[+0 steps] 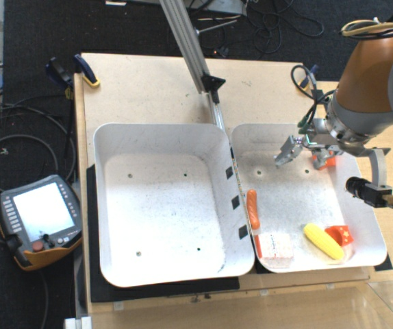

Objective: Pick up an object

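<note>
The right bin (289, 187) holds a slim orange stick (252, 209) by its left wall. At its front lie a pale pink-white block (276, 247), a yellow banana-shaped piece (323, 242) and a small red piece (341, 234). My gripper (306, 153) hangs over the bin's back right part, open, with one grey finger (287, 151) splayed to the left. A small orange-red object (324, 160) lies at the other finger, partly hidden by it. Nothing shows between the fingers.
The left bin (114, 184) stands beside the right one, their walls meeting at the middle. A slanted metal bar (186, 36) crosses the bench from the back. A teach pendant (39, 218) lies on the floor at the left.
</note>
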Available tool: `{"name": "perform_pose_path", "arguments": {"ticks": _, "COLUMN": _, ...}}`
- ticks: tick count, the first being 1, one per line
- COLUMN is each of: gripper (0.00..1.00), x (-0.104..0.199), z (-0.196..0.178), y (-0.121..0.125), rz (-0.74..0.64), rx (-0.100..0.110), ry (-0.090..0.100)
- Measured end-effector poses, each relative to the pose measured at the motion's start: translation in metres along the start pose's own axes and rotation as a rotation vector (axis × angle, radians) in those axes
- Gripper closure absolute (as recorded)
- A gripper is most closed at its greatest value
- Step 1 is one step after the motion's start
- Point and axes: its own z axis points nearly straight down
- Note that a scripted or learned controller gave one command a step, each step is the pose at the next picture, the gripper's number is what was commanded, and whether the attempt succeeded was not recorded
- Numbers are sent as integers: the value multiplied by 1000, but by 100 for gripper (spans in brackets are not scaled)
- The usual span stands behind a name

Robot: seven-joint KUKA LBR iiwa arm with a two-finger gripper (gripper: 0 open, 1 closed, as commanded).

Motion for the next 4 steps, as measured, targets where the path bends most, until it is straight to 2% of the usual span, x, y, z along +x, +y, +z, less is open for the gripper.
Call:
{"name": "perform_pose_path", "arguments": {"ticks": 1, "gripper": 0, "x": 0, "z": -2, "y": 0, "rz": 2, "rx": -3, "ry": 0}}
{"name": "perform_pose_path", "arguments": {"ticks": 2, "gripper": 0, "x": 4, "z": 59, "y": -7, "rz": 3, "rx": 3, "ry": 0}}
{"name": "perform_pose_path", "arguments": {"ticks": 4, "gripper": 0, "x": 2, "z": 138, "y": -4, "rz": 3, "rx": -5, "ry": -1}}
